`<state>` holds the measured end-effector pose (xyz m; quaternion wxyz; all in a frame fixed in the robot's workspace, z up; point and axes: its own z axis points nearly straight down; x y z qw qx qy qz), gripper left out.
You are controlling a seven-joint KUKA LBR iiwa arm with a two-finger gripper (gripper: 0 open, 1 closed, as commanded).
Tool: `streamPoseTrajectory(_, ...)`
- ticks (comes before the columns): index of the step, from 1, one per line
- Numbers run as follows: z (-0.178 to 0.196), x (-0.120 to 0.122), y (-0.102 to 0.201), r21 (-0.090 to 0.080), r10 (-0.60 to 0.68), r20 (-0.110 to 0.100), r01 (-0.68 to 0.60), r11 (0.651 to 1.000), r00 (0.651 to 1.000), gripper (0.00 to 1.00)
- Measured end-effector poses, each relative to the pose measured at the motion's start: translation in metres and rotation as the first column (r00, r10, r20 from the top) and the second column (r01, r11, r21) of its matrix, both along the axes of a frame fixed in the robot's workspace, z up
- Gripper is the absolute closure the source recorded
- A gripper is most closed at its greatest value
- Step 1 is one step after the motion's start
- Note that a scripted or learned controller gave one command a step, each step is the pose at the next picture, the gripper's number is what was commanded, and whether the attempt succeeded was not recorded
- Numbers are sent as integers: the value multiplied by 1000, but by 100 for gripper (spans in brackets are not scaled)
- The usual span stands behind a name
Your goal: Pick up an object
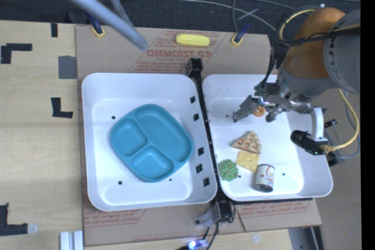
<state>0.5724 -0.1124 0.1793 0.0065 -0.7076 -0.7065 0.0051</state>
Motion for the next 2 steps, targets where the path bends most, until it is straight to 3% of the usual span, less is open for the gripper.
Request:
streamPoseTrajectory(1,8,3,0,-2,3,14,-3,1000,1000,0)
streamPoseTrajectory(2,-37,-2,-4,-3,2,12,-2,1000,1000,0)
